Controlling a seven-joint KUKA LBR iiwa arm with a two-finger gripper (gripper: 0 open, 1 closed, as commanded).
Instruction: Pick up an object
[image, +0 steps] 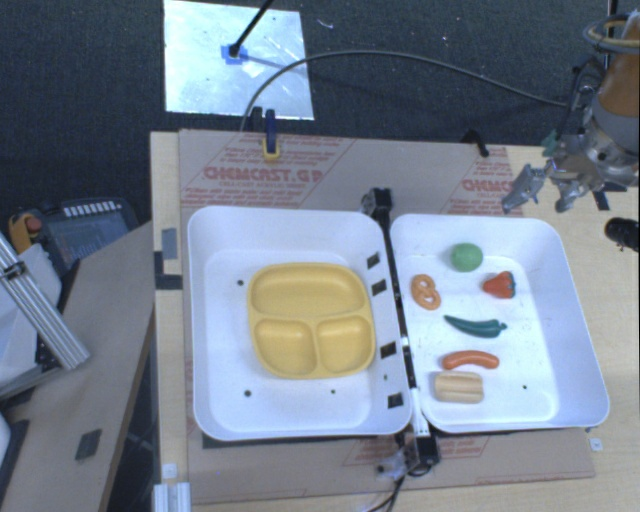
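The left bin (215, 300) holds a yellow divided tray (308, 320) at its centre. The right bin (560, 300) holds six items: a green ball (466, 257), a red pepper (500, 285), an orange pretzel (426, 292), a dark green chilli (475, 325), a sausage (469, 360) and a tan bun (458, 387). The gripper (545, 192) hovers at upper right, beyond the right bin's rim, jaws spread apart and gripping nothing.

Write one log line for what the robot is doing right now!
phase: before pick | gripper: open, holding nothing, above right bin's far edge | right bin: green ball, pretzel, sausage | left bin: yellow tray
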